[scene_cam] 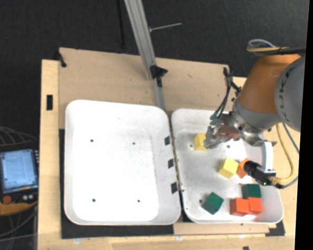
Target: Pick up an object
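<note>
Since nothing is lifted yet, pick is pending. Nearest: orange cube (241, 206), dark green cube (212, 203), second green block (252, 190). Mid-bin: yellow cube (229, 167). Farther: small yellow block (200, 142) on right white bin (188, 124) floor, my end effector (215, 135) just beside it, grip state unreadable. Arm leans in from right, wrist angled down.

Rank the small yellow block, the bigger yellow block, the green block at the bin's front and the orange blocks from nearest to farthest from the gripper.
From the gripper:
1. Small yellow block, right beside it.
2. Bigger yellow block, mid-bin.
3. Green block, front of the right bin.
4. Orange blocks, front right corner.
</note>
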